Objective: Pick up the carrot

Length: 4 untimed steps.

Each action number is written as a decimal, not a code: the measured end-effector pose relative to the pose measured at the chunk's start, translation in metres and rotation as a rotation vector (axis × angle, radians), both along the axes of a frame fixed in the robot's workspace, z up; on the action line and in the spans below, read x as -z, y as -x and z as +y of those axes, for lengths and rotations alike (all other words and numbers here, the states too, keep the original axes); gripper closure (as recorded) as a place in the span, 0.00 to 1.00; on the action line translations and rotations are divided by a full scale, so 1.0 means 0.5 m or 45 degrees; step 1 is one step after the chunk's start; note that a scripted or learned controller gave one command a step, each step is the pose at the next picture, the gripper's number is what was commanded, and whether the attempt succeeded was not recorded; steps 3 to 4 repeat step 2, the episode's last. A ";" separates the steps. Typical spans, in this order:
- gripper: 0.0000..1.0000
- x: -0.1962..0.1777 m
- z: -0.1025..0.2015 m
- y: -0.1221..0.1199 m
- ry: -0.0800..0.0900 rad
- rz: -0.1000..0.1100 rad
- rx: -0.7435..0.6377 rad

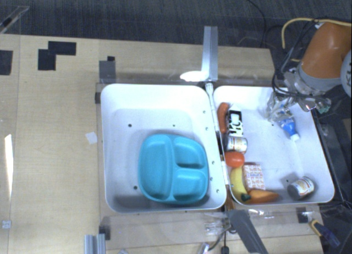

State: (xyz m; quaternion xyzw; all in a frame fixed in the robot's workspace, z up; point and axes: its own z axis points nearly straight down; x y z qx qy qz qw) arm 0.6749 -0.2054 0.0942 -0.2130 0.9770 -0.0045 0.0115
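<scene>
The carrot [263, 195] is a smooth orange cone lying flat in the right bin [324, 162], at its near wall. Just left of the carrot is a curved yellow banana [237, 181], and behind the carrot a small printed packet [253, 176]. To the right of the carrot lies a shiny metal can [300, 187]. Far behind the carrot, the gripper [281, 109] hangs over a small bottle with a blue cap [289, 127]; I cannot tell if its fingers are apart or together. The left bin [110, 154] holds a blue plastic tray [174, 167] with compartments.
</scene>
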 end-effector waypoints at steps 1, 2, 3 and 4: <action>0.00 0.002 0.000 0.002 -0.001 0.006 0.000; 0.00 -0.033 0.059 0.005 -0.003 0.014 -0.077; 0.00 -0.033 0.059 0.005 -0.003 0.014 -0.077; 0.00 -0.033 0.059 0.005 -0.003 0.014 -0.077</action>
